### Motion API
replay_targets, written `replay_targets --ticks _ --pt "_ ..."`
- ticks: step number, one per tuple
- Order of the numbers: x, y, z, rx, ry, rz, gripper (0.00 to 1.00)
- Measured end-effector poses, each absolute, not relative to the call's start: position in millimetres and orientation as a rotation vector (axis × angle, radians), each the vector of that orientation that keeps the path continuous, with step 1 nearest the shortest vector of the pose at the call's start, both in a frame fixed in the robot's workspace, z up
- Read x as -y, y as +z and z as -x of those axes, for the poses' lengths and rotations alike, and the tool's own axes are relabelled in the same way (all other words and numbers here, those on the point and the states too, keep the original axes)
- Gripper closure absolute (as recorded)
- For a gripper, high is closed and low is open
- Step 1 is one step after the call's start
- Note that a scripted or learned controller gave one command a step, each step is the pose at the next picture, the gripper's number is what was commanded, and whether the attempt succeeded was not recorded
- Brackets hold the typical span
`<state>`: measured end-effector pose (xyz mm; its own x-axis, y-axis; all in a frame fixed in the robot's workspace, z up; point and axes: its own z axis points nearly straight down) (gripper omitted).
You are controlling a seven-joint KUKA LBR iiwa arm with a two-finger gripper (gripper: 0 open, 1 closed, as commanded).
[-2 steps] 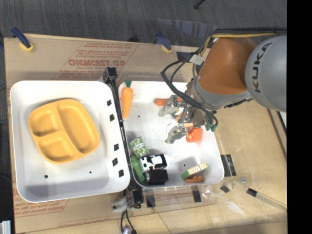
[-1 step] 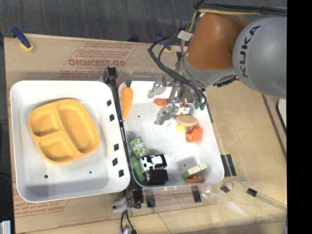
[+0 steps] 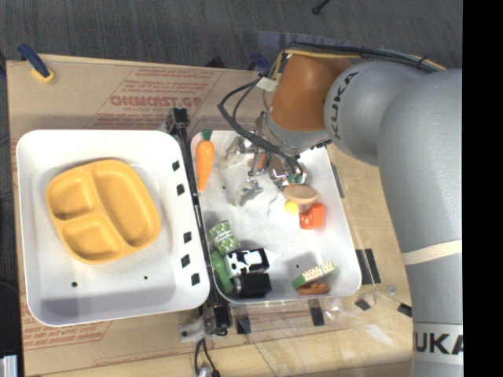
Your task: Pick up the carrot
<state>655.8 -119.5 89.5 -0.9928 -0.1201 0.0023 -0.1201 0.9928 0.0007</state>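
The carrot point(image 3: 204, 162), orange with a green top, lies lengthwise in the far left corner of the right bin point(image 3: 346, 250), against the wall it shares with the left bin. My gripper point(image 3: 258, 181) hangs over the far middle of the right bin, a short way right of the carrot and apart from it. It looks open, with only white bin floor between the metal fingers point(image 3: 245, 193). The grey arm and its orange band point(image 3: 302, 93) cover the bin's far right part.
In the left bin point(image 3: 31, 289) lies a yellow divided plate point(image 3: 102, 209). The right bin also holds a tan and yellow piece point(image 3: 297, 198), a red block point(image 3: 312, 216), a green packet point(image 3: 222, 235), a black-and-white toy point(image 3: 250, 262) and a small sandwich-like toy point(image 3: 314, 276).
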Motion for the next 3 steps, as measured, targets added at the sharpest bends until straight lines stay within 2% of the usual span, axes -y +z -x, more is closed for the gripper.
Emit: replay_targets --ticks 1,2,3 --pt "117 104 -659.6 3.144 0.002 -0.201 1.0" --pt "6 199 -657.4 3.151 -0.003 -0.177 1.0" --pt "78 193 -635.2 3.099 0.002 -0.523 1.0"
